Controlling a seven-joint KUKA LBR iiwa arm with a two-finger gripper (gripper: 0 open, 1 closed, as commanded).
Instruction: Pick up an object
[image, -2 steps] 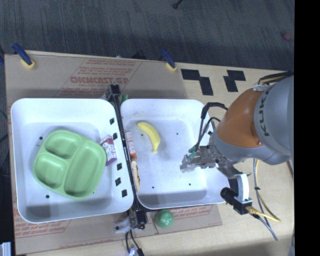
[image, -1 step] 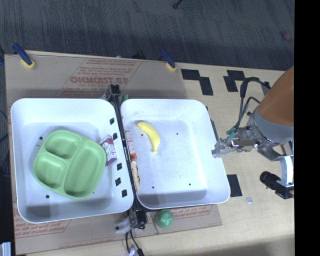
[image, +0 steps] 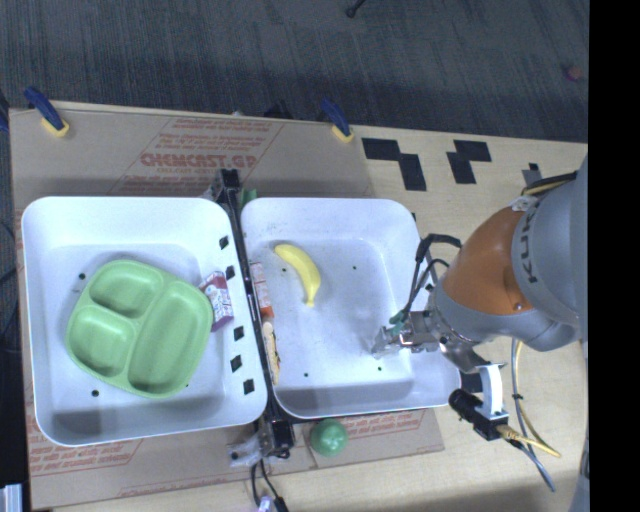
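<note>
A yellow banana (image: 301, 270) lies in the right bin (image: 340, 390), toward its upper left. A green divided plate (image: 140, 325) fills much of the left bin (image: 50, 300), and a small red-and-white packet (image: 217, 297) rests at the plate's right edge. My gripper (image: 392, 340) hangs low over the right side of the right bin, well to the right of and below the banana. Nothing shows between its fingertips.
A green ball (image: 327, 437) sits on the cardboard just outside the right bin's front rim. A wrapped item (image: 262, 300) lies along the divide between the bins. Blue clamps (image: 47, 112) hold the cardboard at the back.
</note>
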